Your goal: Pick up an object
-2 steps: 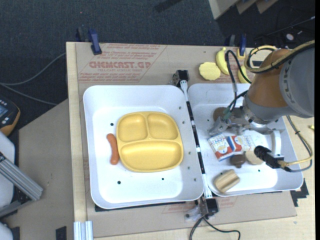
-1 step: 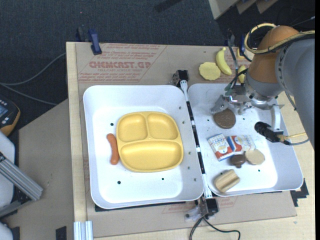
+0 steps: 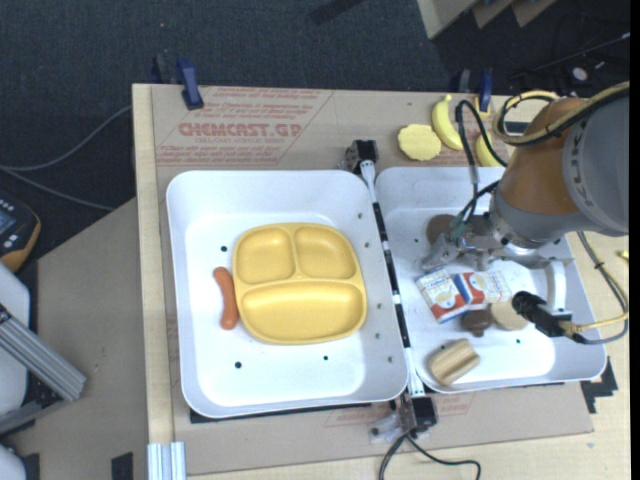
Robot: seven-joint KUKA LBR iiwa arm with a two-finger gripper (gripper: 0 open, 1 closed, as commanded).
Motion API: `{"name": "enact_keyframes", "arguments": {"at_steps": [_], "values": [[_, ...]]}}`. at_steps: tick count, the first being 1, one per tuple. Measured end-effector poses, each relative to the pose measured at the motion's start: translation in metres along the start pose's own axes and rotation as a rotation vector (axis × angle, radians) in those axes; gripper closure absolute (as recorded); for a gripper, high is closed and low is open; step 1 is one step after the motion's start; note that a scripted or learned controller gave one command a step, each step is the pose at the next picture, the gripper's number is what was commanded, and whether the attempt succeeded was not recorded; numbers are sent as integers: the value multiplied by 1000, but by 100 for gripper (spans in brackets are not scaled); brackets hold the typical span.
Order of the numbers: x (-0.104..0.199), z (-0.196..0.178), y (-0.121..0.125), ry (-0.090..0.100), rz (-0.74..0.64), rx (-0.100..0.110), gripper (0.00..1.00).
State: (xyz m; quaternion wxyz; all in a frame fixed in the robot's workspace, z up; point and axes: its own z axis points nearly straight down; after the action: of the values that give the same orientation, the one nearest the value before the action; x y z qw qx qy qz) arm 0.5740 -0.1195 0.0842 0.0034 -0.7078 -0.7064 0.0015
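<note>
From my seat the gripper (image 3: 458,251) sits low in the right bin (image 3: 410,203), near its left wall. The wrist hides the tips, so I cannot tell whether it is open or closed, and I see nothing held in it.

The nearest candidate is the small white carton (image 3: 462,293) with red and blue print. It lies flat and slightly askew just below the gripper, possibly touching it. A brown lump (image 3: 439,230) lies just above the gripper, and a tan block (image 3: 452,360) lies apart near the bin's lower edge.

I judge the step in hand to be the close approach, with no grasp made yet. To do it well I would commit to one target, and the carton looks best:
- Centre over it and turn the wrist so the jaws span its short side.
- Come straight down, so it is not pushed into the small brown piece (image 3: 478,320) and the beige piece (image 3: 507,315) crowding its lower right corner.
- Lift slowly, since a flat carton can slip.

The yellow divided plate (image 3: 298,281) and the sausage (image 3: 227,297) in the left bin (image 3: 200,268) are well apart, so I would leave them alone.
</note>
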Motion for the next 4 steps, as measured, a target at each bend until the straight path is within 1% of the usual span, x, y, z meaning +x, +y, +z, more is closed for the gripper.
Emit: {"name": "enact_keyframes", "arguments": {"at_steps": [1,2,3,4], "values": [[4,0,-47,0,0,-1,0],[-27,-1,25,-6,-3,-14,0],[20,-2,80,-2,-9,-13,0],[12,-1,92,-4,-4,-11,0]]}}
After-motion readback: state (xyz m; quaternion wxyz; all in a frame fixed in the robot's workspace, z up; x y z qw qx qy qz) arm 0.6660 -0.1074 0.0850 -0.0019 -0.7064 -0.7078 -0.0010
